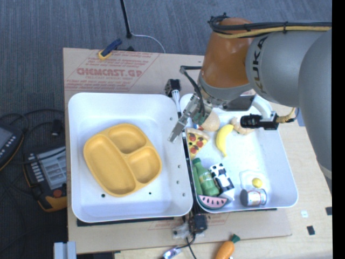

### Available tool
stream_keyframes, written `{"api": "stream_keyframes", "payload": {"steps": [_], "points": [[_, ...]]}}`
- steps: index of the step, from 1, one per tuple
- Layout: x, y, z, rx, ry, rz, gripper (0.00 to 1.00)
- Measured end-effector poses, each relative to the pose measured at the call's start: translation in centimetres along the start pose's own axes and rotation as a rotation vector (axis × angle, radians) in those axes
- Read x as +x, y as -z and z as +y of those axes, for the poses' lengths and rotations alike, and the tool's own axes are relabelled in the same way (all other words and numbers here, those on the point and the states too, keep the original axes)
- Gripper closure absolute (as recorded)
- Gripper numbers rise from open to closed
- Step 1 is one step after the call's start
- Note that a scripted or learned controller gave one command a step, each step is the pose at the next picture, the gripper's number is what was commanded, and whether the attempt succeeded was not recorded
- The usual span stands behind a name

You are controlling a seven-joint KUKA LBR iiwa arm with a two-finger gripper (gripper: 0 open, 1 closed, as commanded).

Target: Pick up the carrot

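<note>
Now | gripper (182, 127) over bins' shared rim, grip state unclear | carrot (225, 250) at bench's front edge, apart

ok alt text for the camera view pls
The gripper hangs at the seam between two white bins, far from the carrot lying on the bench outside them. The left bin holds a yellow plate; the right bin holds toy food.
</note>
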State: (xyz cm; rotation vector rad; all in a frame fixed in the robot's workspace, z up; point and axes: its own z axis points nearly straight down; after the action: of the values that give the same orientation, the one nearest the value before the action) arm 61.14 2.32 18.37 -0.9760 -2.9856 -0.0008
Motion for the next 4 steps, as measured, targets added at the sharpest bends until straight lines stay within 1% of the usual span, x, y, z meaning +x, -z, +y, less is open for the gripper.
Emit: {"api": "stream_keyframes", "payload": {"steps": [1,2,4], "points": [[11.3,-8.8,3.4,-0.005,0.074,-0.013,0.00],[10.3,-7.7,2.8,-0.001,0.059,-0.032,1.00],[10.3,-6.1,2.6,0.003,0.051,-0.029,1.00]]}}
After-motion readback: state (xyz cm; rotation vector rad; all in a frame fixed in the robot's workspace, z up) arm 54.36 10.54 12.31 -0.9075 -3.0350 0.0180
